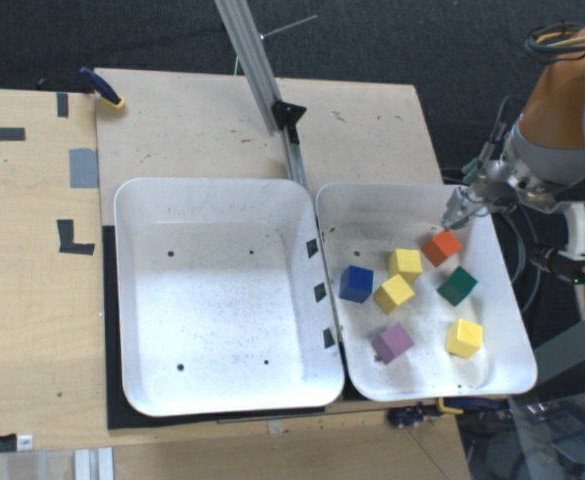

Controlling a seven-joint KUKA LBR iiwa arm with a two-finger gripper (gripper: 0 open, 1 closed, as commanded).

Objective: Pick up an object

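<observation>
The right bin (pixel 367 204) holds several small cubes: an orange one (pixel 441 247), a blue one (pixel 356 283), two yellow ones (pixel 405 263) (pixel 395 292) close together, a green one (pixel 457 286), a purple one (pixel 392 341) and a third yellow one (pixel 464 337). My gripper (pixel 456 215) hangs over the bin's far right side, just above and behind the orange cube. Nothing shows between its fingers.
The left bin (pixel 132 268) sits beside the right one, sharing a middle rim. A slanted metal rail (pixel 252 48) runs from the top down to the bins' far edge. The arm's orange band (pixel 557 103) is at the right. A blue-yellow clamp (pixel 102 88) lies far left.
</observation>
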